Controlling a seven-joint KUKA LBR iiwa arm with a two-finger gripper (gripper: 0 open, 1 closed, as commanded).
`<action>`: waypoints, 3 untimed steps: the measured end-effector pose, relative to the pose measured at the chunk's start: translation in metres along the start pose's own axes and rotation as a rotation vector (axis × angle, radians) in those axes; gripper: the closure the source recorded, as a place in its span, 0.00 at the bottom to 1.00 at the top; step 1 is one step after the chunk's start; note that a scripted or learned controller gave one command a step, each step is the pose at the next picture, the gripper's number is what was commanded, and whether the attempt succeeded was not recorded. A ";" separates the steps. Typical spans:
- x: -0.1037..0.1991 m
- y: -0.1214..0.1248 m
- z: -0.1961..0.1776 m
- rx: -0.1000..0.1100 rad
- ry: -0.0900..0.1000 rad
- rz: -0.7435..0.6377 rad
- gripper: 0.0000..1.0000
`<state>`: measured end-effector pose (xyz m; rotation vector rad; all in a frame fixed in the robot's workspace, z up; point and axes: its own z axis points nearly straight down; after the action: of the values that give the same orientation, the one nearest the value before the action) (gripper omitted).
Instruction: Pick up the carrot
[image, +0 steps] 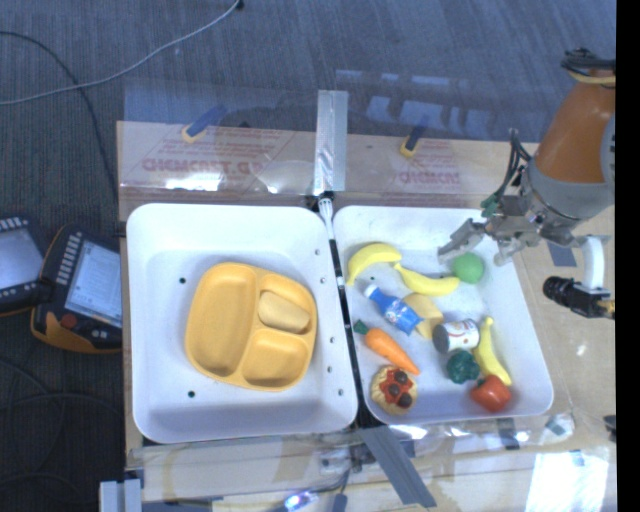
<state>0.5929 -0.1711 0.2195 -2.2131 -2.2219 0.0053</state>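
No label you can actually read here. Your gripper (478, 243) hangs over the right bin's (535, 345) far end, fingers spread, holding nothing. Carrot (390, 349) lies near the divider.

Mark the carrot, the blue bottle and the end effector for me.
carrot (390, 349): camera view, middle of its orange body.
blue bottle (393, 309): camera view, centre of the bottle.
end effector (487, 238): camera view, midway between its fingertips.
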 end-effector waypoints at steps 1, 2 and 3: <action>0.076 -0.051 0.044 0.002 0.000 -0.092 0.00; 0.072 -0.075 0.124 0.000 0.000 -0.201 0.00; 0.052 -0.100 0.130 -0.026 -0.002 -0.127 0.00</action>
<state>0.4920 -0.1194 0.0905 -2.0805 -2.3727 -0.0220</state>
